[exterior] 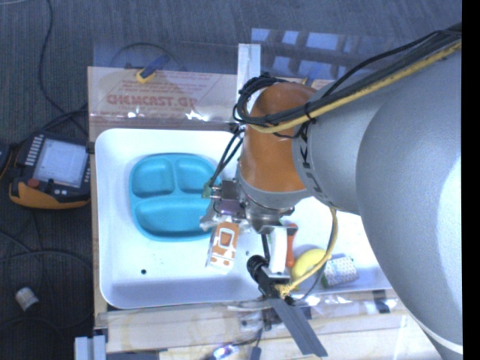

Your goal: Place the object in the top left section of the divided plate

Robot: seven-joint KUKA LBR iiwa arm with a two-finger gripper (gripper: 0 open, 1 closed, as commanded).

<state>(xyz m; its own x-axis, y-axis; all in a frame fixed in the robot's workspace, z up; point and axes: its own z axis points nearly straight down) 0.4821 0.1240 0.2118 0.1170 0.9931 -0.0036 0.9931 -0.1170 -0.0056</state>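
**benchrat:** Going from the left: there's a pendant (52, 172) on the floor, then the left bin (112, 223) with the blue divided plate (171, 195) lying flat in it. Just off the plate's right edge is the orange-and-white packet (223, 247), which I take to be the task's object. It sits right under the gripper (223, 227), over the white bin floor and not over any section yet. Is it actually held?

**kuka_kid:** Honestly can't tell. The wrist and orange band (274, 145) block the business end, so I can't say if the tool is open or clamped. The packet looks tilted and touching or hanging just below it, and that's as far as I'd go.

**benchrat:** So how would you do the carry?

**kuka_kid:** My guess is the target is the small upper-left compartment (154, 175), the far one from here. The move has to cross the whole plate up and to the left, clearing the ridges between sections. I'd lift straight up first, check the packet comes along, then travel high and lower it dead centre. That pocket is small and a tilted packet could catch on a divider. Let go low, not from height, or it skids into the neighbouring section.

**benchrat:** And the yellow thing (307, 264) in the right bin (352, 235)?

**kuka_kid:** Leave it, it's well apart from the route.
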